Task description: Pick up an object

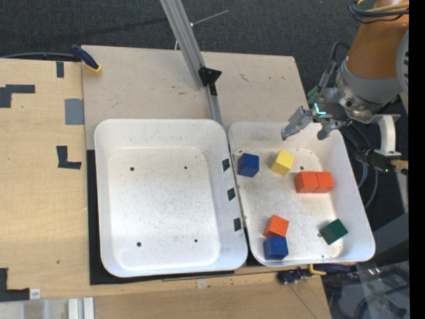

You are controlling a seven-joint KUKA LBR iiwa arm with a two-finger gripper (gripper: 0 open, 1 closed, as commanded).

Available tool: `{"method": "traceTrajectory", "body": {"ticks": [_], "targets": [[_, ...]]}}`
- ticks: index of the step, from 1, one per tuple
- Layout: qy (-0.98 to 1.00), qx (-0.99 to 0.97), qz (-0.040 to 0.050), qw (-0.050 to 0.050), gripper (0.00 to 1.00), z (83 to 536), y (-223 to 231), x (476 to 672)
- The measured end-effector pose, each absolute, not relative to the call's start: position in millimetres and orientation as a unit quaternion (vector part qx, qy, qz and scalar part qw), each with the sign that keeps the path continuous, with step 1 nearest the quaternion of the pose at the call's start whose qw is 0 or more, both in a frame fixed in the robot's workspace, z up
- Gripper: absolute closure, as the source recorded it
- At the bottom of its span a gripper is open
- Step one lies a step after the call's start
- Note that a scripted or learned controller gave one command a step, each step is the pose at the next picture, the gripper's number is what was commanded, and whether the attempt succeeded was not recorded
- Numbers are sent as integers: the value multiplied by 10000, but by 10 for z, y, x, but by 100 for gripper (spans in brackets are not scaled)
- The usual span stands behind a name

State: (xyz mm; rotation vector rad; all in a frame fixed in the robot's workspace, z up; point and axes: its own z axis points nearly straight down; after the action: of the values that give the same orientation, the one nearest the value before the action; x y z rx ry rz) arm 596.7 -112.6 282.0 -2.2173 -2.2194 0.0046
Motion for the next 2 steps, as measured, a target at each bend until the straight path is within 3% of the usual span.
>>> {"method": "traceTrajectory", "body": {"ticks": [1,2], "targets": [[-7079,-7063,4,2,0,2844,-1127,5974],[-7073,-7069,22,18,0,2394,-1138,5914]]}}
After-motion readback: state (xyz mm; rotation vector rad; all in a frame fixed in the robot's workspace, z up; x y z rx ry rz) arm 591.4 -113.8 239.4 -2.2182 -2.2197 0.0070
